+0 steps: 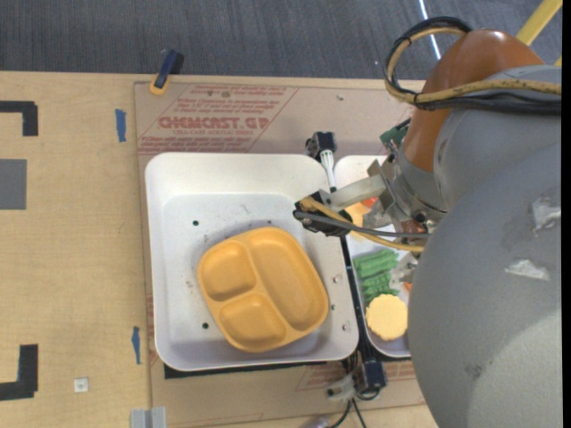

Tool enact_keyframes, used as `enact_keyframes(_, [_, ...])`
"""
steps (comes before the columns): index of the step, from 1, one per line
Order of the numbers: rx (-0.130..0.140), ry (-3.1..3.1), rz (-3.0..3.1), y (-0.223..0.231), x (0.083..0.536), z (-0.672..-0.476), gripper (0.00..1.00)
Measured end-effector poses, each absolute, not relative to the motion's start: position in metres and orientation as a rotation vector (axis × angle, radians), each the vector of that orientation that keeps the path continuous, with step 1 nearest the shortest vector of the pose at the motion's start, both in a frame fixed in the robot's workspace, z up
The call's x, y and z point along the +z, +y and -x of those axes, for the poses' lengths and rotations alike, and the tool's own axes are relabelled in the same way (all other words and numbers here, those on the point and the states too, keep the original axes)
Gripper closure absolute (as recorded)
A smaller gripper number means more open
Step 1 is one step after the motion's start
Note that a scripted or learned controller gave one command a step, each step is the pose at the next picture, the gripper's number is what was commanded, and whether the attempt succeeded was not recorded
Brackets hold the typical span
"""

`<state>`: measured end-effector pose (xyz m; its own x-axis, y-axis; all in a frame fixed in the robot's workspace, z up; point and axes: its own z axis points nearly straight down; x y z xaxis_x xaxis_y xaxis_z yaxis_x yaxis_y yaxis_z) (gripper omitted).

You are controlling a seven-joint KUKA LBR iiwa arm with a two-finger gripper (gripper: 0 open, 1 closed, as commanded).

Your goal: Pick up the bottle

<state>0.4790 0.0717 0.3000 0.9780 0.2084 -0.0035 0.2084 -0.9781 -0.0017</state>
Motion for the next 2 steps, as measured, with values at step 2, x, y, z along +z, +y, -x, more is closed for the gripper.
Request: enact_keyframes(2, [0.008, -0.317, 3.122, 0.056, 0.184, -0.479, 0.00])
